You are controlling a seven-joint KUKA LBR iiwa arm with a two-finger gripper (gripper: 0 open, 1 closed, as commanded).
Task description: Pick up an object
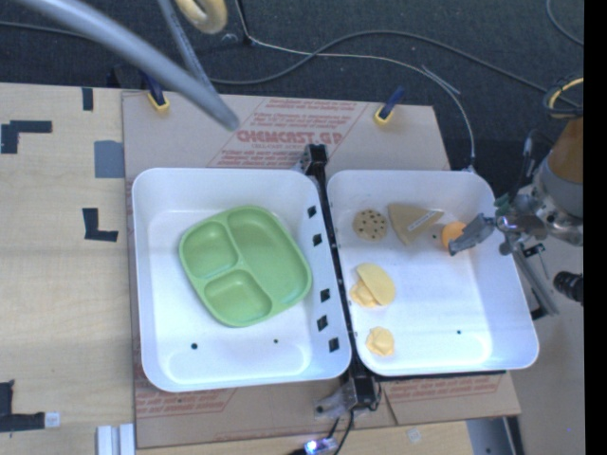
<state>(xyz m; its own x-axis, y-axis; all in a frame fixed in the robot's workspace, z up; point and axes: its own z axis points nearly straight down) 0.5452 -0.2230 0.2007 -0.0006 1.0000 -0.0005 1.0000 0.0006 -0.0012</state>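
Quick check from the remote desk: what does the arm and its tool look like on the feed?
The arm is grey with an orange band above the wrist. Its tool is dark grey metal, with silvery fittings behind it and black cables beside the wrist.

We are looking at a robotics lab: two white bins [142, 254] sit clamped on a cardboard sheet [285, 131] over a bench [57, 207] marked with black tape [93, 224], with cables [379, 45] trailing across dark carpet [427, 8].
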